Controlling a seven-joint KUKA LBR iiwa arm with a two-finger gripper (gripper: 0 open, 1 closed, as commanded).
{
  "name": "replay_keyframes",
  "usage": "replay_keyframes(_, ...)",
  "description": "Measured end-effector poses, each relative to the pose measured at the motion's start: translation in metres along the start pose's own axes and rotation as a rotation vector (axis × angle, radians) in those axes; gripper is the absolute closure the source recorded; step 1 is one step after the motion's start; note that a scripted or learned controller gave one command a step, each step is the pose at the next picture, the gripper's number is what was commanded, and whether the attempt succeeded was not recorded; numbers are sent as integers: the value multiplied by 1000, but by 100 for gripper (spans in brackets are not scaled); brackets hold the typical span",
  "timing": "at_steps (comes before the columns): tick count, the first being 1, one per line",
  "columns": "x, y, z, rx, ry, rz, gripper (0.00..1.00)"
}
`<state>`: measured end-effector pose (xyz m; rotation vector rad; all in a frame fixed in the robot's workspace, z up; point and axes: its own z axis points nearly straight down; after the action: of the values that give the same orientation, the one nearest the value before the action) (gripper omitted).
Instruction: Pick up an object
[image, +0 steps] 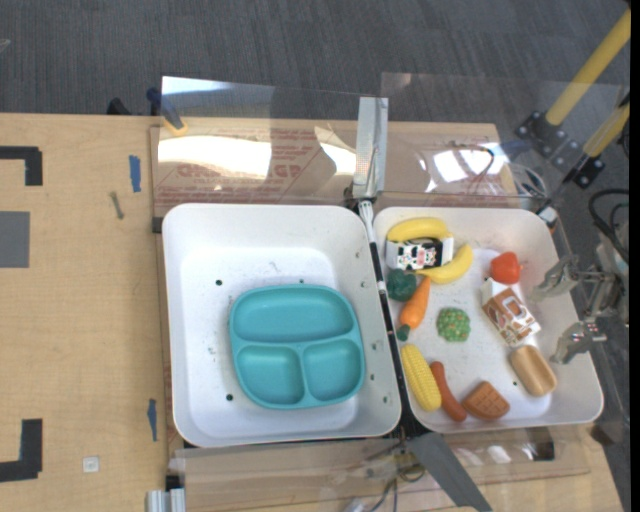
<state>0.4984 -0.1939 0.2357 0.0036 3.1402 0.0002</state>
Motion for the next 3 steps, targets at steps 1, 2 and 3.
replay_keyframes(1,1,15,142,0,0,-2,0)
replay_keyframes(2,-39,59,147,6,-12,-172,0)
replay_keyframes(3,-88,99,147,3,-12,-71,0)
